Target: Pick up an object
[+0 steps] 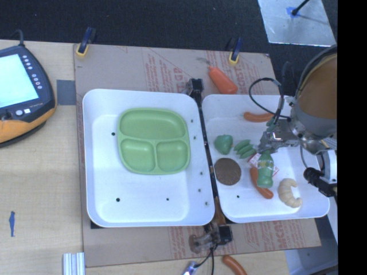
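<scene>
Position of the end effector [268, 148]: low over the right-hand shallow white bin [312, 211], directly above the small green plastic bottle with a red-and-white label [265, 173], which lies near the bin's centre. Finger state: cannot tell, the tips being lost against the clutter. Candidate object: the bottle, touching or overlapping the orange carrot-shaped toy [261, 187] at its near side, with the green pea-pod toy [243, 148] just to its left and the pale croissant-shaped toy [289, 192] just to its right. For a clean grasp: straddle the bottle across its narrow width, descend straight, close only once both sides are enclosed, and avoid catching the carrot. Also in this bin: a dark green rounded toy [223, 144], a brown disc [227, 171] and an orange sausage-shaped toy [257, 117] at the far side. Left-hand white bin [103, 205]: holding a pale green compartment plate [153, 140]. Beneath both bins: brown cardboard sheet [143, 67] clamped to the light wooden worktop [40, 199]; handheld control pendant [20, 93] at far left; dark floor beyond.
</scene>
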`<state>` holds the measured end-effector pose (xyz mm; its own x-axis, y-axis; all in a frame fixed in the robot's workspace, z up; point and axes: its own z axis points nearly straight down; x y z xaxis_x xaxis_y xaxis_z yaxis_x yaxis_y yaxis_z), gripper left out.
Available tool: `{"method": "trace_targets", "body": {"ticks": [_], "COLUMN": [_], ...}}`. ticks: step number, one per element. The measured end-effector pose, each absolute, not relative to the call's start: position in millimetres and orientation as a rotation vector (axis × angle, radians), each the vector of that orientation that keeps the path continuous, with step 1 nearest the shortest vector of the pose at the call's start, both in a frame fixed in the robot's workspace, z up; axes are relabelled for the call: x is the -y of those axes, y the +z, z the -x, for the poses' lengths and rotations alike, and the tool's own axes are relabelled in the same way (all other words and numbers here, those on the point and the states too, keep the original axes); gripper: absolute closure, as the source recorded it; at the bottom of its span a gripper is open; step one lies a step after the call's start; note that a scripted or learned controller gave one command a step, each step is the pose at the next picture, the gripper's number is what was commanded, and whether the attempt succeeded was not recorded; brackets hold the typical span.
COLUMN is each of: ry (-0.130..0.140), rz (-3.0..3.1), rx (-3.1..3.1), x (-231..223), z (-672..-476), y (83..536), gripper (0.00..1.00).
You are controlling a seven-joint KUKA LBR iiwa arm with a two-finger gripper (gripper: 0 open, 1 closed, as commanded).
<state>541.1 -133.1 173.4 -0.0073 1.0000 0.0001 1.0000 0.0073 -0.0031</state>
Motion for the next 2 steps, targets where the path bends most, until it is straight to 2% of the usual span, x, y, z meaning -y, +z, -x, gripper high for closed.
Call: {"method": "trace_targets", "body": {"ticks": [1, 2], "ry": [0.003, 0.003], "rz": [2.215, 2.215], "rx": [2.224, 2.224], "x": [105.2, 60.7], "z": [-554.3, -569.9], "y": [228.5, 245.9], "gripper": [1.00, 1.00]}}
